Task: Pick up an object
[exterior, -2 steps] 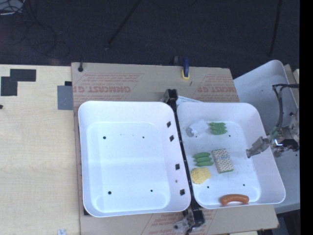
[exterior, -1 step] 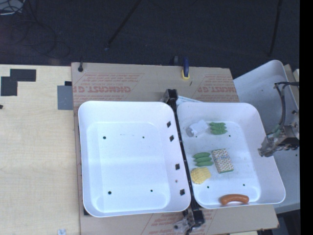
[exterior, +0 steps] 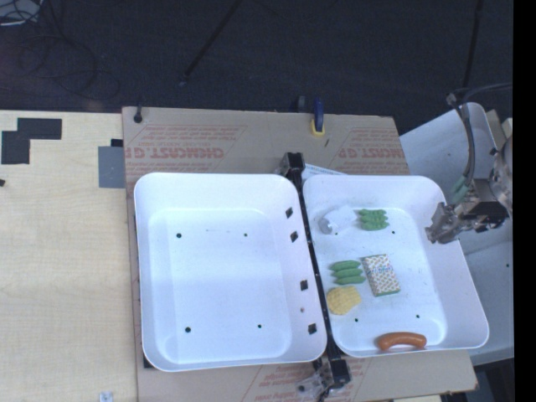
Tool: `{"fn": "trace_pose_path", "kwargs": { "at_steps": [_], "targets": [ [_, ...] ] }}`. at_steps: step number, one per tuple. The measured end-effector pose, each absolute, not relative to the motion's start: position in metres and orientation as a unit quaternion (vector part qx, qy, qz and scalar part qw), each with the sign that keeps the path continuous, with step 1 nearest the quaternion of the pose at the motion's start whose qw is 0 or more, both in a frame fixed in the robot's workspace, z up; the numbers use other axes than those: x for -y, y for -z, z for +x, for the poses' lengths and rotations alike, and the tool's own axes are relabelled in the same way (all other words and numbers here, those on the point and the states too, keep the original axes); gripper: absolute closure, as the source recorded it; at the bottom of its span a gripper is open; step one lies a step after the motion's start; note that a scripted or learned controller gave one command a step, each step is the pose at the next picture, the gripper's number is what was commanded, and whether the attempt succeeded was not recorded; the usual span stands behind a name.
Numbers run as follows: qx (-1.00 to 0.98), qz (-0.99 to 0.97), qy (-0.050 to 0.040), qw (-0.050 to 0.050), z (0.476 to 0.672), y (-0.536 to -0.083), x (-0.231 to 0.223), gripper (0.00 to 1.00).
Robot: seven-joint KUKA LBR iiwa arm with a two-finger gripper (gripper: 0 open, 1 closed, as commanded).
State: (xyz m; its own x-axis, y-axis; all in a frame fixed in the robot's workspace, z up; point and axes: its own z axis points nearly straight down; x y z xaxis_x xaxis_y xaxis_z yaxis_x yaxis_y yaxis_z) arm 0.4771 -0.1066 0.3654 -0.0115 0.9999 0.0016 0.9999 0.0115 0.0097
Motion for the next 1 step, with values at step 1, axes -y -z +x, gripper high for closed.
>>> {"fn": "trace_pose_path", "kwargs": {
  "at_steps": [1],
  "targets": [
    [-0.71,0.705,-0.0009,0.0,0.4832,-0.398,0.0417,1.0]
  ]
}}
